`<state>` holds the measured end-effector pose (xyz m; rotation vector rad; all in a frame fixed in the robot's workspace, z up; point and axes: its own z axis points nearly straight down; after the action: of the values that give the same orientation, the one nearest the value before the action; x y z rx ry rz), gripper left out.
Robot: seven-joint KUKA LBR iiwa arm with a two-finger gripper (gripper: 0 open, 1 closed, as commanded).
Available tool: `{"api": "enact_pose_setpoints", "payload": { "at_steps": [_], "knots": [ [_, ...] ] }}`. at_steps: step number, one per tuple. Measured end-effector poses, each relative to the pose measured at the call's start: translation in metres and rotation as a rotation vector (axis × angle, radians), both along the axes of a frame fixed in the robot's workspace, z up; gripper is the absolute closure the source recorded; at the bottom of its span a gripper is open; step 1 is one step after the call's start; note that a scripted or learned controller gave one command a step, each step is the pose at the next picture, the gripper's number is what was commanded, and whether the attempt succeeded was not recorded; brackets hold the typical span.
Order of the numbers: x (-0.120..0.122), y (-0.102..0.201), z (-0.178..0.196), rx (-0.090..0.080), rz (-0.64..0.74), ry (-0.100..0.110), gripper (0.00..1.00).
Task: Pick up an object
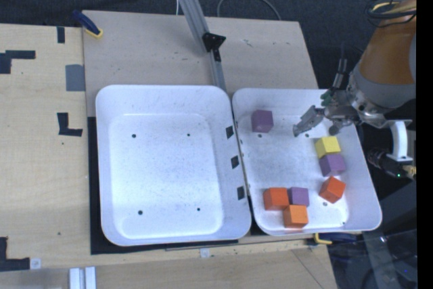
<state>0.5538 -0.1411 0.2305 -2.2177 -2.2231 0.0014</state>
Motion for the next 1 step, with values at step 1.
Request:
{"api": "enact_pose_setpoints", "payload": {
  "at_steps": [1],
  "knots": [
    [-0.0001,-0.0002,0.0000,0.000,0.000,0.000,0.00]
  ]
}}
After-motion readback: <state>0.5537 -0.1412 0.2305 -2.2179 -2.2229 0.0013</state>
